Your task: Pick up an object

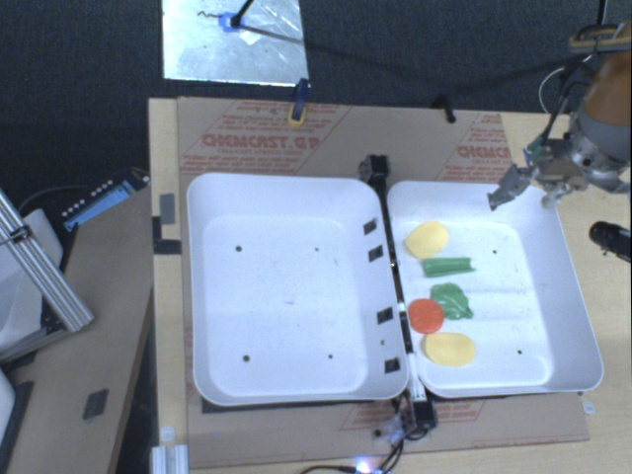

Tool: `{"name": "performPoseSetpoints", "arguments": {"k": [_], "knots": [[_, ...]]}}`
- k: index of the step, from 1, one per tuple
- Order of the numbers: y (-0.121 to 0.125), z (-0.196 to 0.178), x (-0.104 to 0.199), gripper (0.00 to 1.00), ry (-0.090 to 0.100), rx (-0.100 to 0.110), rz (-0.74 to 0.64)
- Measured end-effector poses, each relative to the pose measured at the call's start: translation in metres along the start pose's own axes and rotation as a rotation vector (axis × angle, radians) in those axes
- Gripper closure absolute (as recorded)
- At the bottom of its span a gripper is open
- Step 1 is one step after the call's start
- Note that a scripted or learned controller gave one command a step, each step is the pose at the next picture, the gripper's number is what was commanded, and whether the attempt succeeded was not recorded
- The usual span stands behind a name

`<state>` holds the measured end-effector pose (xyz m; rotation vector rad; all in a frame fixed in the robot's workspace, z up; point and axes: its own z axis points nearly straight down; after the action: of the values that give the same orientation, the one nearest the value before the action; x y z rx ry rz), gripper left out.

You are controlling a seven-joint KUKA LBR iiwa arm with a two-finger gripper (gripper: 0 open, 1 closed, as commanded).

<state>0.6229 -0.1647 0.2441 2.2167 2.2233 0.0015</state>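
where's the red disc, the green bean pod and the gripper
red disc (426, 315), camera view, centre of its top face
green bean pod (447, 265), camera view, middle of the pod
gripper (506, 192), camera view, by its tips

A silver foil sheet (234, 26) is lying beyond the bench, and a yellow clamp (297, 113) is gripping the brown cardboard (267, 136).

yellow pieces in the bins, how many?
2, both in the right bin. One yellow piece lies at the top of the cluster, above the green bean. The other yellow piece lies at the bottom, just below the red disc. Nothing looks hidden.
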Motion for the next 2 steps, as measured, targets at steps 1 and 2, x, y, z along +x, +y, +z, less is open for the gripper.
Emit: {"name": "performPoseSetpoints", "arguments": {"k": [1, 2], "knots": [[0.001, -0.011, 0.000, 1.00, 0.000, -0.004, -0.003], [0.045, -0.112, -0.028, 1.00, -0.005, -0.013, -0.003]]}}
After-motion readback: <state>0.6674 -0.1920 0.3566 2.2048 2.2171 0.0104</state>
